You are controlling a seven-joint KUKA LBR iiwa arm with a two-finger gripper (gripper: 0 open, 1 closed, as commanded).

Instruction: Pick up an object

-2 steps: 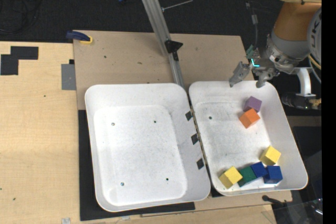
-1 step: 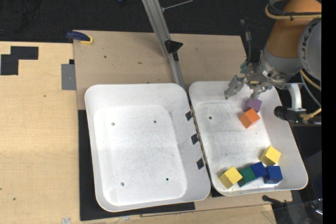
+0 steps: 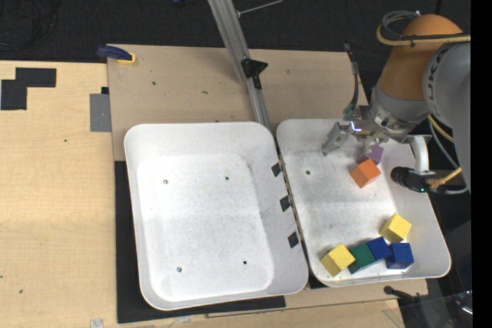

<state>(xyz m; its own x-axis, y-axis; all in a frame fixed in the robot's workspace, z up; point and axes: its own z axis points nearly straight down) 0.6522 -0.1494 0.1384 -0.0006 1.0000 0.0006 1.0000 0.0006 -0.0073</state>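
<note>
The end effector [image 3: 347, 136] hangs over the far part of the right bin [image 3: 323, 188], its metal fingers [image 3: 335, 139] spread apart with nothing between them. Just beside it, toward the bin's right edge, lies an orange cube [image 3: 365, 173], tilted, with a small purple block [image 3: 375, 153] touching its far side and partly hidden under the wrist. The grey arm [image 3: 453, 88] with its orange band [image 3: 411, 61] reaches in from the counter's right edge. Well apart from the end effector, along the near edge of the right bin, sits a cluster of blocks: a yellow cube [image 3: 337, 260] nearest the bin's near left corner, a green block [image 3: 361, 254] touching it, then two blue blocks [image 3: 390, 253] close together, and another yellow cube [image 3: 397, 227] just beyond them by the right edge. The left bin [image 3: 154, 157] lies side by side with the right one, black clips [image 3: 285, 203] between their rims. A slanted metal rail [image 3: 231, 34] rises from the far edge of the counter [image 3: 184, 88] behind the bins.
</note>
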